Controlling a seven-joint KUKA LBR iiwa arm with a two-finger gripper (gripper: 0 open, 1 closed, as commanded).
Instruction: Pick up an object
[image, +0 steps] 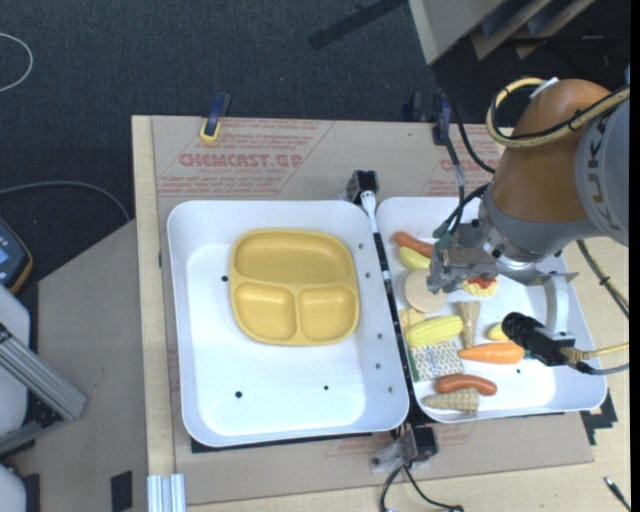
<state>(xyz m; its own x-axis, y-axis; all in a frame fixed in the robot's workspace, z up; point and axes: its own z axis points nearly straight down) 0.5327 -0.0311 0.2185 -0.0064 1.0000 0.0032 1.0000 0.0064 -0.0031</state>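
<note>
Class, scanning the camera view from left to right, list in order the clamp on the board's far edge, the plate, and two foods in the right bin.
Yellow clamp → yellow divided plate → corn cob → carrot

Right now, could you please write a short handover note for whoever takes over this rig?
Gripper: low over the right bin, above a pale disc; nothing visibly held.
Things: corn, carrot and sausage lie in that bin; a yellow plate sits in the left bin.
Done: nothing lifted yet.
Left: grasp and lift one item.
</note>
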